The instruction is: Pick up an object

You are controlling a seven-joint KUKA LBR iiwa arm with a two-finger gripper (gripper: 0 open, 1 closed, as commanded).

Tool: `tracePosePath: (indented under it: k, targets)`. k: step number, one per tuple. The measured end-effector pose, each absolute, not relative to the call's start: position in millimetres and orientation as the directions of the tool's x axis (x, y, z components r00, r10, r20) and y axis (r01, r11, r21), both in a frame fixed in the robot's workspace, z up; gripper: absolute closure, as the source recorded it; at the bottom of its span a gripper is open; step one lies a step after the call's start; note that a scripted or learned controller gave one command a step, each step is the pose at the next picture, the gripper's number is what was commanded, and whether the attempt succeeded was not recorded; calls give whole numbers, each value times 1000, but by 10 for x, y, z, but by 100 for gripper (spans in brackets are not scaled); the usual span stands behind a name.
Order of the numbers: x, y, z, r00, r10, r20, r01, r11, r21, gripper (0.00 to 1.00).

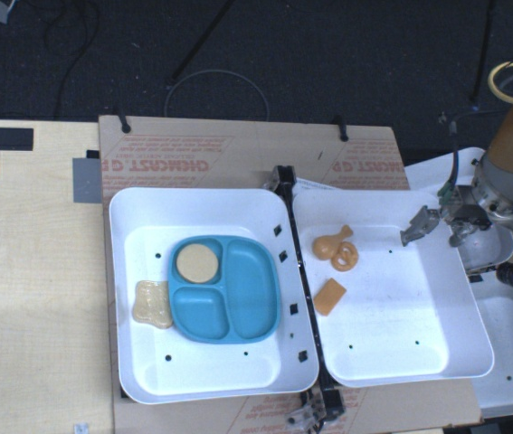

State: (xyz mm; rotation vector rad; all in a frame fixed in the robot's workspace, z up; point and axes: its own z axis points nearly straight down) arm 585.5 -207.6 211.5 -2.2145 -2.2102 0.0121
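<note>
The gripper (439,227) hangs at the right bin's (401,351) three o'clock rim, fingers apart, gripping nothing. Orange toys (336,247) lie at its nine o'clock.

You get even, fairly bright overhead light on the two white bins (138,208), which come close to washing out with little glare. Shadows stay soft: a faint one hugs the blue tray (247,287) inside the left bin. Above the bins the dark floor (238,34) goes dim. Focus is moderately soft throughout.
</note>
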Motion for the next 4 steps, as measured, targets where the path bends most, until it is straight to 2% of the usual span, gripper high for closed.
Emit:
tracePosePath:
  k: [1,3,4]
  targets:
    - [5882,-2078,2185,0,1000,1,1000,0,-3,0]
    - [5870,-2050,907,0,1000,2,1000,0,-6,0]
    - [5868,-2045,876,1,1000,1,1000,-1,-4,0]
